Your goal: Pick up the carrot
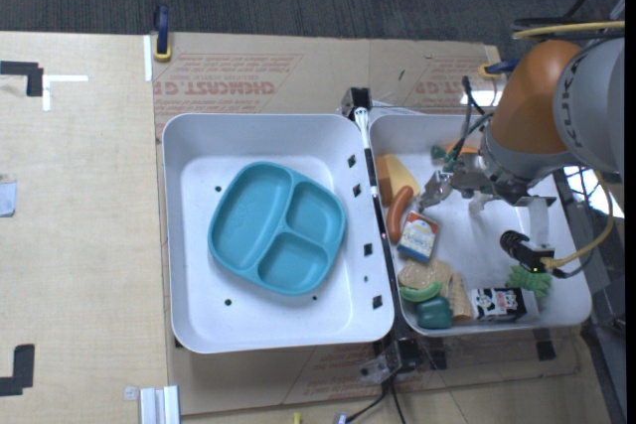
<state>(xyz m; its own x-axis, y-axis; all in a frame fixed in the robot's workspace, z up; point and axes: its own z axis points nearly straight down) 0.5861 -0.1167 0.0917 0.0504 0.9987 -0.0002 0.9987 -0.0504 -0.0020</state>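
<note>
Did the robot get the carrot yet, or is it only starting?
Not yet. The arm has reached over the right bin, and its gripper sits low beside the hot dog and cheese wedge. An orange-and-green bit, maybe the carrot, peeks out behind the gripper. Nothing is visibly held between the fingers. Grabbing and lifting remain.

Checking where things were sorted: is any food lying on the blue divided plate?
No: the blue divided plate sits bare in the left bin, with the food items in the right bin.
</note>
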